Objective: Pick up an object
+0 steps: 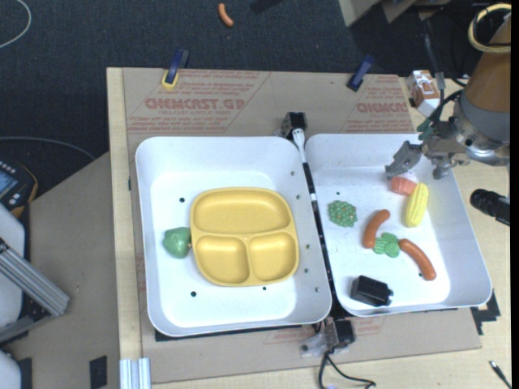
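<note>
A green leafy toy [177, 241] is lying in the left bin [154, 168], touching the left edge of a yellow divided plate [243, 235] that is sitting in the middle of that bin with its three compartments facing up. Across the seam, in the right bin [466, 254], a round green knobbly piece [342, 213] is resting near the left wall, with a black block [371, 290] lying near the front rim. An orange sausage [375, 227] is slanting just above a small green broccoli-like piece [388, 245], and a second sausage [418, 259] is stretching away from that piece toward the right. A yellow corn cob [416, 204] is standing lengthwise beside a pinkish-orange piece [402, 186]. The gripper [422, 160] is hanging just above that pinkish piece at the bin's far side, its fingers standing apart and clasping nothing
</note>
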Action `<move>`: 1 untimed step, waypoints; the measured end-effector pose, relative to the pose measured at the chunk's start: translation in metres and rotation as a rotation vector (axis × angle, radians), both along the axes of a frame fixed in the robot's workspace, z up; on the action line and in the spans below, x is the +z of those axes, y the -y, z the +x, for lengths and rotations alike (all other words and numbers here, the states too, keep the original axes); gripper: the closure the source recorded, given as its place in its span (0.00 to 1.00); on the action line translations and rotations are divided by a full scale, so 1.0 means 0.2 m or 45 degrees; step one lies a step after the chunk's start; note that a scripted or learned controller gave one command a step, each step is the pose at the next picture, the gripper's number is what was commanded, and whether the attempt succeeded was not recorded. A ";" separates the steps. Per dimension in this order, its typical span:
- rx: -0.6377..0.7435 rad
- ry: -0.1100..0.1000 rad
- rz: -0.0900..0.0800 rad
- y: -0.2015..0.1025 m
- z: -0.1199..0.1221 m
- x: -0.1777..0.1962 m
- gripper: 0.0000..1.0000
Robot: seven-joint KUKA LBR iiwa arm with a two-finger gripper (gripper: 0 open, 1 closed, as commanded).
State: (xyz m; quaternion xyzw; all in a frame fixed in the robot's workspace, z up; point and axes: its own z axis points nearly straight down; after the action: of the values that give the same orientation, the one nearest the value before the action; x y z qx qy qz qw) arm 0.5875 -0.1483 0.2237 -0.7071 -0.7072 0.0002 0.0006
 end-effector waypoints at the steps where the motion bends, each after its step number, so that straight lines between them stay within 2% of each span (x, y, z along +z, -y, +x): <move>1: 0.001 -0.007 0.002 -0.03 0.01 -0.23 0.00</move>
State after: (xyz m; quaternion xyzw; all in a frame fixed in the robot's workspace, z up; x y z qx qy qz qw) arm 0.5891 -0.1417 0.1786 -0.7067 -0.7075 0.0016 0.0030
